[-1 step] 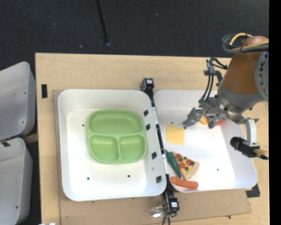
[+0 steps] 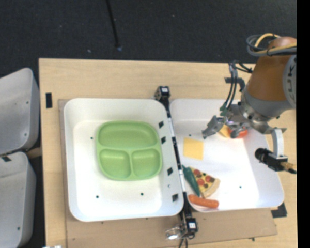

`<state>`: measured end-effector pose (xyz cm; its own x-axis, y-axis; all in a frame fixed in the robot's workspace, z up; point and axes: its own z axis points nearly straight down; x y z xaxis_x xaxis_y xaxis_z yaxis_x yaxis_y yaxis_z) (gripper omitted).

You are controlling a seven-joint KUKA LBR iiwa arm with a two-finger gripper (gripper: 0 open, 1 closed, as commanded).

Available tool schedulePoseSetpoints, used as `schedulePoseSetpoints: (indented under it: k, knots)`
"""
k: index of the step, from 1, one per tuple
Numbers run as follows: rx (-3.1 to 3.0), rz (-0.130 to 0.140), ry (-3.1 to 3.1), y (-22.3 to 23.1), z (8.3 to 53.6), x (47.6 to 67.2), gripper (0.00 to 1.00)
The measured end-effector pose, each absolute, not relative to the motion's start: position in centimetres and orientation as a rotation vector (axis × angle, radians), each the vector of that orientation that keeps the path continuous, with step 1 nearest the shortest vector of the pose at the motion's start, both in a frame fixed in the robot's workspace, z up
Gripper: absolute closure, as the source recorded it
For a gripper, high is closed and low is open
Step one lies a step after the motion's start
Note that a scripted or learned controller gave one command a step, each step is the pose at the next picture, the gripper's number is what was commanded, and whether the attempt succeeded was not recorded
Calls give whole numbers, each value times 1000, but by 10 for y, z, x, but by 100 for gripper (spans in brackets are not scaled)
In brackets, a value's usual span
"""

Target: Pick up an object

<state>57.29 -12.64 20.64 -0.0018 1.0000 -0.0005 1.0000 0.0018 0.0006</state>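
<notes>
At right of the frame, the gripper hangs over the right bin, its fingers clamped on a small yellow-and-red object. Lower in that bin lie a cheese slice, a pizza slice and a sausage; a green divided plate sits in the left bin.

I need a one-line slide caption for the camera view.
KUKA arm's gripper hovers above toy food in the right bin; green divided plate in the left bin.

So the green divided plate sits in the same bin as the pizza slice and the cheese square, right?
Not quite. The camera view shows the green divided plate alone in the left bin; the pizza slice and cheese square lie in the right bin.
</notes>
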Motion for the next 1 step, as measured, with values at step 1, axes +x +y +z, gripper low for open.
schedulePoseSetpoints:
  k: [1]
  knots:
    - [2222,-6,2223,-126,155,582,0]
